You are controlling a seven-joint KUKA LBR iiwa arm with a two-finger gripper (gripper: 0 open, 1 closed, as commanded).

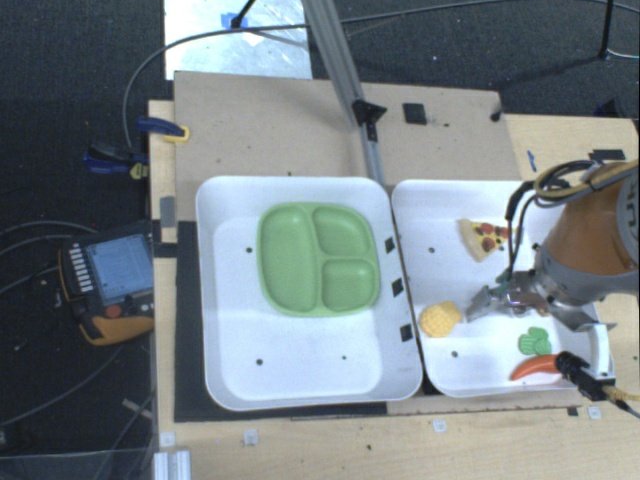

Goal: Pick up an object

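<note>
Claw (478, 308), grip state unclear, beside yellow toy (440, 319); bare right bin (430, 233) floor leftward.

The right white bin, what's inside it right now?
Inside the right white bin: a pizza slice toy, a yellow corn piece, a green broccoli-like toy, an orange-red carrot toy. The grey arm covers the bin's right part.

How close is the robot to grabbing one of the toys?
Done: the arm has reached into the right bin, and its end effector sits beside the yellow toy. In hand: nothing visibly lifted. Left: gripping and raising a toy. The pizza slice, green toy and orange carrot all lie on the bin floor.
</note>
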